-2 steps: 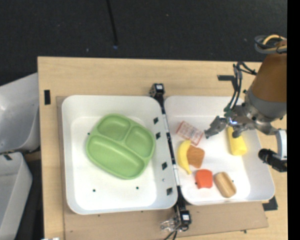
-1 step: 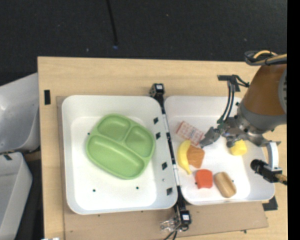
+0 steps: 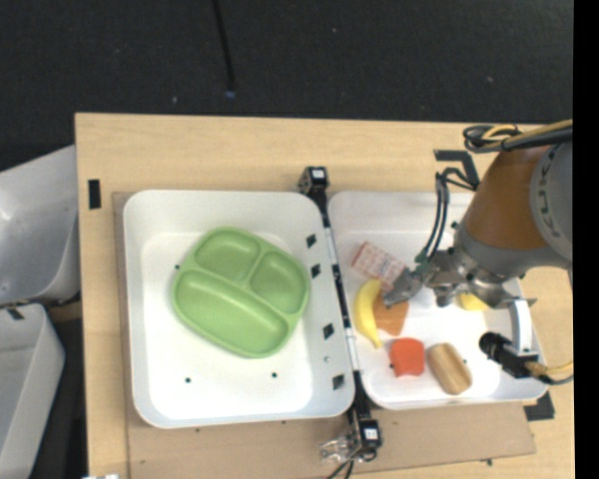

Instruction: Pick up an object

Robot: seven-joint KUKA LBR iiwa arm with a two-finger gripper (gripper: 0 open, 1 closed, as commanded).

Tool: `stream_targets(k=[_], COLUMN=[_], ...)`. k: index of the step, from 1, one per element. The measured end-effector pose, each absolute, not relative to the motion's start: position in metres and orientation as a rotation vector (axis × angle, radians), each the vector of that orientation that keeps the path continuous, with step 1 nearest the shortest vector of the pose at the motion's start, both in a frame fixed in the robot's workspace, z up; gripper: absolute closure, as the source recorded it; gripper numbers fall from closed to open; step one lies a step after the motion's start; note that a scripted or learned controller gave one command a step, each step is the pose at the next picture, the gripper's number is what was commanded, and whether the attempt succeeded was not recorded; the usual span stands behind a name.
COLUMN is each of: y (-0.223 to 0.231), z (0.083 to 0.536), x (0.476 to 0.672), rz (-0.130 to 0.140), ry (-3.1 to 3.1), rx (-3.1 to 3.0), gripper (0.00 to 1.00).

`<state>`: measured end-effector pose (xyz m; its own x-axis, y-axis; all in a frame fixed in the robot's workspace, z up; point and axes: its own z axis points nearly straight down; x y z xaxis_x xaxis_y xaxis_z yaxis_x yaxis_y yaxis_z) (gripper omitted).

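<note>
While the arm is reaching in over the right-hand bin, its jaws are hanging low above a small orange block, which is sitting in the middle of that bin, nearer the table's front edge than its back. The block is looking dull orange, squarish and soft-edged, with its top partly covered by the dark metal tips. A yellow banana is lying right against the block's left side, curving toward the divider between the bins. Just in front of the block a red cube-like piece is resting, and beside that, toward the table's front right corner, a tan bread-roll shape. A pink, patterned packet is lying flat behind the banana.

How far the jaws are standing apart I cannot tell; the wrist is hiding them, and whether they are touching the block is unclear too. A bit of yellow is peeking out from under the wrist, too covered to name. In the left bin a green divided plate is lying in plain sight.
</note>
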<state>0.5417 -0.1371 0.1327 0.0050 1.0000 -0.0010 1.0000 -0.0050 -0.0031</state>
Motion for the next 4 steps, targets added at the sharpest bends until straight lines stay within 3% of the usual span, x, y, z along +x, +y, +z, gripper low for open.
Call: stream_targets(k=[1,2,4], y=[-0.139,-0.139,-0.154], z=[0.099,0.112,0.217], x=[0.541,0.543,0.531], rz=[0.004,-0.003,-0.004], ry=[-2.217,-2.213,-2.22], rx=[-2.226,-2.235,-2.23], gripper=[0.0,1.0,1.0])
